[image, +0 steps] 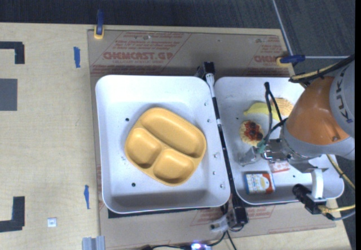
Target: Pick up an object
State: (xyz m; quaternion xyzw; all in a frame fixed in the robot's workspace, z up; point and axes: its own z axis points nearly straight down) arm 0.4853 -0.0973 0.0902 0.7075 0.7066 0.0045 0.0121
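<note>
The right bin (237, 90) holds a yellow rounded object (257, 110) at the back, with a small red and yellow object (251, 130) just in front of it. A small orange and red carton (259, 182) lies flat near the front wall. My gripper (262, 151) reaches down into this bin, low over the floor between the red and yellow object and the carton. The wrist and orange band cover the bin's right half. Nothing shows in the gripper's grasp.
The left bin (113, 92) holds a large yellow three-compartment tray (164, 144) lying at a slant. A tan object (285, 105) peeks out behind the arm at the right bin's back. Cardboard and the wooden bench surround both bins.
</note>
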